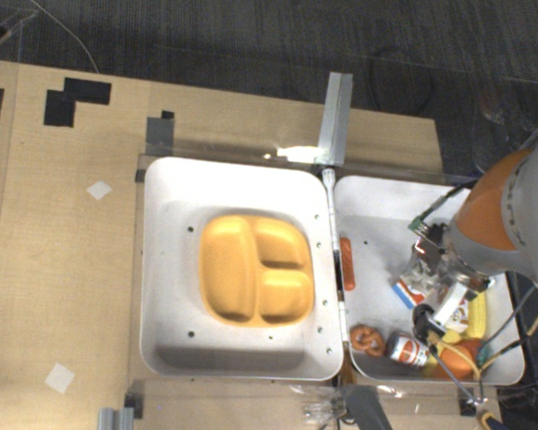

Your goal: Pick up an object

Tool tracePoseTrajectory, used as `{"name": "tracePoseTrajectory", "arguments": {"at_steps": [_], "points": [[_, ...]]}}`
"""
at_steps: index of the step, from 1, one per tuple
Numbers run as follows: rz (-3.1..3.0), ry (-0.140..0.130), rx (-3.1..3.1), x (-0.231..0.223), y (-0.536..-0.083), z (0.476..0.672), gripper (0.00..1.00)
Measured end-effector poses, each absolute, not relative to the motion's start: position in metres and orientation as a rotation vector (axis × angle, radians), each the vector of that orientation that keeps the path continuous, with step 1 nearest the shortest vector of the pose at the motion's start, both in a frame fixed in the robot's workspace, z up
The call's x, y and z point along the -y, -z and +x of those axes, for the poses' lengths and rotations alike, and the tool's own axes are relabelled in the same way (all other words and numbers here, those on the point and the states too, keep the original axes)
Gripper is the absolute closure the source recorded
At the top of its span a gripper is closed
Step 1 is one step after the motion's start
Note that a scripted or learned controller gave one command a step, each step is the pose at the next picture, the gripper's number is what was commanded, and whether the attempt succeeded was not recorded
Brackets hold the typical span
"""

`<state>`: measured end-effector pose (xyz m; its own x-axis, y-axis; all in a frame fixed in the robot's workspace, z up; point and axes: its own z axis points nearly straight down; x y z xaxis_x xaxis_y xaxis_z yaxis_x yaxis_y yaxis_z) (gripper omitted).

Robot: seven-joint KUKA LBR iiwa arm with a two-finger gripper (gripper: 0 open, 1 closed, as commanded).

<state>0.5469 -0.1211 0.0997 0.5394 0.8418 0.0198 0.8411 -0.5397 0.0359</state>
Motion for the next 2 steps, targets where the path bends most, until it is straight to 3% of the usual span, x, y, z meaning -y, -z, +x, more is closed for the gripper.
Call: {"name": "tracePoseTrajectory", "arguments": {"at_steps": [1, 2], "points": [[2.766, -0.045, -1.448, 0.162, -0.099, 0.564, 1.00], [2.692, -0.014, -1.602, 0.173, -0.105, 0.592, 1.00]]}}
